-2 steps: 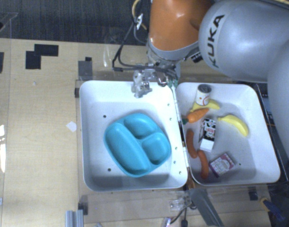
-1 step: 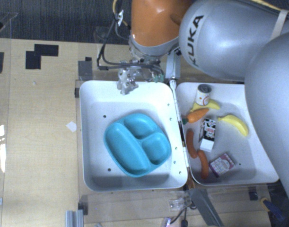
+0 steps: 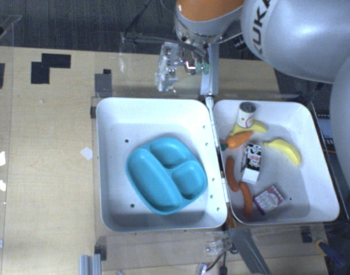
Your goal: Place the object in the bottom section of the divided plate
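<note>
A blue divided plate (image 3: 165,175) lies in the left white bin (image 3: 109,153). It has one long section on its lower left and two smaller ones on its upper right, and all three hold nothing. My gripper (image 3: 169,73) hangs above the bench just beyond the left bin's far rim, near the divide between the bins. I see nothing held in it. The loose objects all lie in the right bin (image 3: 321,171).
The right bin holds a small can (image 3: 246,114), a carrot (image 3: 240,140), a banana (image 3: 284,150), a black-and-white carton (image 3: 252,161), two sausages (image 3: 231,173) and a purple box (image 3: 268,199). The grey arm fills the upper right.
</note>
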